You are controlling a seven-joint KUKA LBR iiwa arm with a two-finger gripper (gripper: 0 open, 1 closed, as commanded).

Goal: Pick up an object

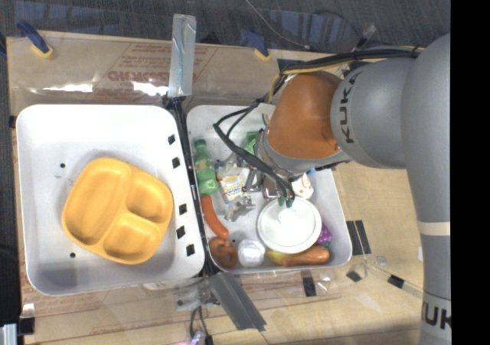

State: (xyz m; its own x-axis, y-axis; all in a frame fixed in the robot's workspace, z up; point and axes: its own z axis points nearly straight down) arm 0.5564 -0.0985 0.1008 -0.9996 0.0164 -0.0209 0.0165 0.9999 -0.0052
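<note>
Two bins sit side by side on the surface (pixel 383 183): the left bin (pixel 38 129) holds a yellow tray (pixel 116 209) with three hollows, and the right bin (pixel 335 206) is crowded with small things. The arm (pixel 383 106) reaches in from 3 o'clock, its orange band (pixel 302 118) hanging over the right bin's upper half, and the end effector (pixel 249 192) points down into the clutter near the bin's middle. Cables and the wrist hide its tips, so how far it is open, and whether anything is between them, cannot be told from here. Candidates for the pick all lie in the right bin: a green piece (pixel 205 174) at 9 o'clock from the end effector, close to the dividing wall; an orange carrot (pixel 214 217) at 7 o'clock; a brown lump (pixel 223 252) at 6 o'clock by the near wall; a white bowl (pixel 289 225) at 4 o'clock, just beside the wrist; and a small pale packet (pixel 231 185) right beside the end effector. My reading is that the arm is lowering onto the packet or the clutter touching it. To do that well, it should descend straight, centre on one item and not a seam between two, keep clear of the bowl's rim, and close only once it is low enough to catch the item's sides. The crowding makes a slip or a double grab likely.
</note>
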